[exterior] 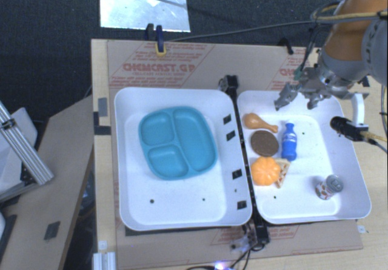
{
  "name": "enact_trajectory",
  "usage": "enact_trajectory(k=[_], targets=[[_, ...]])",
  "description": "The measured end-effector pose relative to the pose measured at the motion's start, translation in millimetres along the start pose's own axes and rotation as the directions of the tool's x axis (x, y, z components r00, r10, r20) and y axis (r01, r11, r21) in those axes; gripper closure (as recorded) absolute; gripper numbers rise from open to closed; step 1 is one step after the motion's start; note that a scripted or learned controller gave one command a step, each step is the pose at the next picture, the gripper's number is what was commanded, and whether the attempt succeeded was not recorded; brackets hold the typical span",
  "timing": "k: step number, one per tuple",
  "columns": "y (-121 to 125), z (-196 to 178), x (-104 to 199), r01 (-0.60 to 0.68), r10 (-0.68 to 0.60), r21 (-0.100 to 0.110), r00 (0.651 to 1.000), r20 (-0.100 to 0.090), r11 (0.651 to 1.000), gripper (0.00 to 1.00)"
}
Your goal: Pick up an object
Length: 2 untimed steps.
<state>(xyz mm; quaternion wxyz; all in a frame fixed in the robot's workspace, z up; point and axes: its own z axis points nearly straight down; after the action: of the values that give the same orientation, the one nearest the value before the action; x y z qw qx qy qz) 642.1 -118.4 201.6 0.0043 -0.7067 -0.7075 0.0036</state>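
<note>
Camera view, looking down on the bench.

Left bin [130, 202]: one blue divided tray [177, 141] near its centre.

Right bin [354, 202]: drumstick-shaped toy [259, 122] at 10 o'clock; round brown disc [264, 142] just below it; blue bottle [289, 141] upright beside the disc, at its 3 o'clock; orange fruit [266, 171] at 7 o'clock, touching a pale wedge [282, 173]; small can [328, 187] on its side at 5 o'clock, well apart from the rest.

Gripper [301, 100]: at 12 o'clock over the right bin's far rim, fingers spread, nothing between them. Drumstick-shaped toy lies nearest, at its 7 o'clock.
</note>
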Motion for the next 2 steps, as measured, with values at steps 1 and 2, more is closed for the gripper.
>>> enact_trajectory(k=[1,2], targets=[[2.8,-7.9,0.2,0.002,-0.002,-0.013,1.000,0.002,1.000,0.00],[9.5,51.9,4.1,0.005,-0.005,-0.009,1.000,0.001,1.000,0.00]])
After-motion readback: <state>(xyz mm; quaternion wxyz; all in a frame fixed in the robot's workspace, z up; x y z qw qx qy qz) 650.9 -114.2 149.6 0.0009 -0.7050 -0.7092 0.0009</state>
